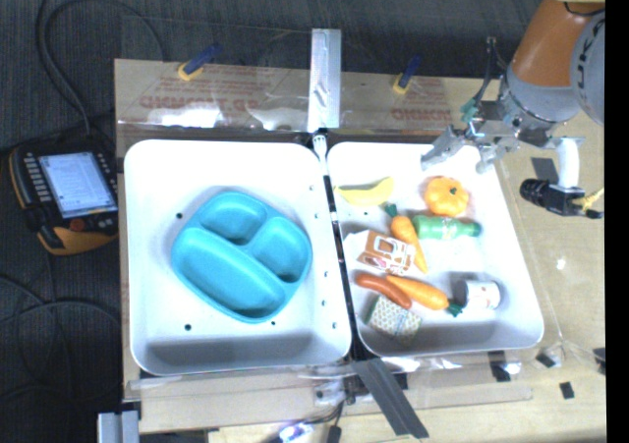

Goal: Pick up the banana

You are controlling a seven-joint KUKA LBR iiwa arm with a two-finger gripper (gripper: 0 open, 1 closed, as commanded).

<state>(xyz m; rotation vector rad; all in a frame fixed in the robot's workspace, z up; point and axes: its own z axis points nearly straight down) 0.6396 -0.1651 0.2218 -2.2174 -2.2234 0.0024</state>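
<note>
In the camera view the task had barely begun, by my reading. The banana (366, 192) lay flat in the right bin (521, 264), at its upper left, near the divider between the two bins and just beside the top of a small carrot (403, 231). Nothing gripped it. The hand (462, 141) hung at the top edge of that same bin, well to the right of the banana and above a small orange pumpkin (446, 195); its fingers looked spread, with nothing between them (they were thin and partly lost against the counter (580, 264), so I would not press the point). Other toys crowded the bin: a green vegetable (447, 228), a larger carrot (423, 292), a small printed carton (385, 252) and a white can (482, 294). The left bin (147, 235) held a blue divided tray (242, 252). What was left, as I judged it, was nearly everything: travel left across the bin, descend over the banana, close and lift.
</note>
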